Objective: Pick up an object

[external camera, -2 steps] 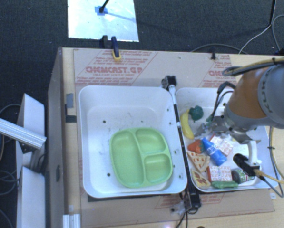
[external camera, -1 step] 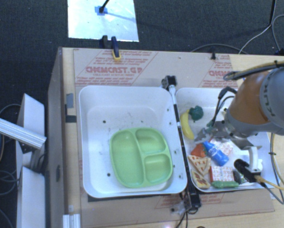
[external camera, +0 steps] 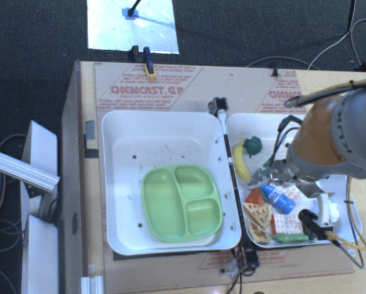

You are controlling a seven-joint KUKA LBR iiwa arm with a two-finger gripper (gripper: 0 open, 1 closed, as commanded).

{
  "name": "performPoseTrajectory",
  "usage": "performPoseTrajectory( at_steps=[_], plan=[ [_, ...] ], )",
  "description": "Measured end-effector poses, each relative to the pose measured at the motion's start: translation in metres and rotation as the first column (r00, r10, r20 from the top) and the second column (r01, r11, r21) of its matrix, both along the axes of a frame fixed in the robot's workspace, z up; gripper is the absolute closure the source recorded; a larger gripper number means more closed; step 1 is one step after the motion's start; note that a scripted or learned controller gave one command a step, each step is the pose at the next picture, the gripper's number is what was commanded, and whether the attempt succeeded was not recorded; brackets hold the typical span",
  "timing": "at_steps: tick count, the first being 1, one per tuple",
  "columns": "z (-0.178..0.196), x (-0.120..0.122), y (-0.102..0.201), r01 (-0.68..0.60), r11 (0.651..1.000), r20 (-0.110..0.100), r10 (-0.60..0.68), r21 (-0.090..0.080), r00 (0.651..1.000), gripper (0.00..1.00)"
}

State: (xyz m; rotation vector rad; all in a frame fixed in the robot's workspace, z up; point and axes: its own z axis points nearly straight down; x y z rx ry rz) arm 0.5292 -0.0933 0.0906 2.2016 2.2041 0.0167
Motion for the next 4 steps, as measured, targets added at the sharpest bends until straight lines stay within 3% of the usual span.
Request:
performPoseTrajectory(
  at_steps=[2,3,4],
  plan=[
    [-0.001,-0.025,-0.008,-0.002,1.0,-0.005,0.002,0.006,1.0,0.0],
    [0.01,-0.024,-0.011,0.0,1.0,-0.001,0.0,0.0,1.0,1.0],
    [0.114,-0.033,-0.026,-0.002,1.0,-0.022,0.003,0.01,1.0,1.0]
  ],
)
